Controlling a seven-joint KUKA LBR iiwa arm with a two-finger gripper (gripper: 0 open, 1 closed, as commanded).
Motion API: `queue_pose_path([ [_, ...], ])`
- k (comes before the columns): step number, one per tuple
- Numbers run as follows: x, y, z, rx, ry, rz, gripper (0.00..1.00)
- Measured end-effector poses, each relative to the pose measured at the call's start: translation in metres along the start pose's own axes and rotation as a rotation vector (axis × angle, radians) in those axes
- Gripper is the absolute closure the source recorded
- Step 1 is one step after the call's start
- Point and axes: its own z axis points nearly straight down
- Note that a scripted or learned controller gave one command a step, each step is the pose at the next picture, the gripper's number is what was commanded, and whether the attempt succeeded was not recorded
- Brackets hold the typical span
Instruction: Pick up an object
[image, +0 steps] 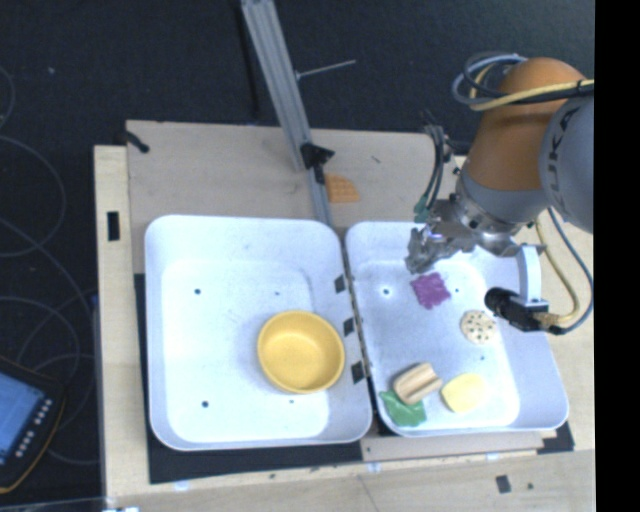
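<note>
Overhead, the gripper (424, 252) hangs low over the far part of the right bin (530, 400), the grey arm (520, 140) with its orange band reaching in behind it from the right. Whether it is spread or pressed together cannot be told from this slant, and nothing is seen pinched in it. Just below the gripper, on the near side and a shade to its right, lies a small purple piece (431, 290), flat on the bin floor (touching or not, the view does not settle). Further right of the gripper and nearer the camera sits a pale round object with dark dots (478, 325), beside a black fitting (505, 303) on the arm's cabling. Well nearer than the gripper, along the bin's front edge, lie a tan cylinder-like block (416, 381), a green scrap (402, 408) touching it at the corner, and a yellow lump (463, 393) just to the right of them. Off to the gripper's left, across the divide between the bins, the left bin (190, 260) carries a yellow bowl (300, 351), upright, near its front right corner.
</note>
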Motion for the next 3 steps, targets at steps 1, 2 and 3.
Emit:
queue_pose_path([
  [1,0.052,0.004,-0.006,-0.003,0.002,-0.002,1.0],
  [2,0.104,0.0,0.01,0.001,0.0,-0.001,1.0],
  [3,0.146,-0.006,0.011,0.0,0.001,-0.001,1.0],
])
